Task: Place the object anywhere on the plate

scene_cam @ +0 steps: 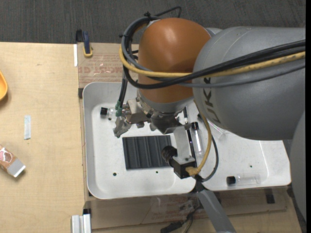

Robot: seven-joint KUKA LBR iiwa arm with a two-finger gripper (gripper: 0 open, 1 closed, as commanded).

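Directly beneath the arm's gripper (146, 118), whose state is untellable, a dark ribbed plate (146, 152) within the white bin (97, 178).

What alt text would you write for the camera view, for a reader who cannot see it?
A grey arm with an orange band reaches from the right over a white bin, covering most of it. A dark ribbed block lies in the bin below the wrist. Left of the bin is a bare wooden bench.

White bin (97, 178), orange-banded grey arm (252, 81)
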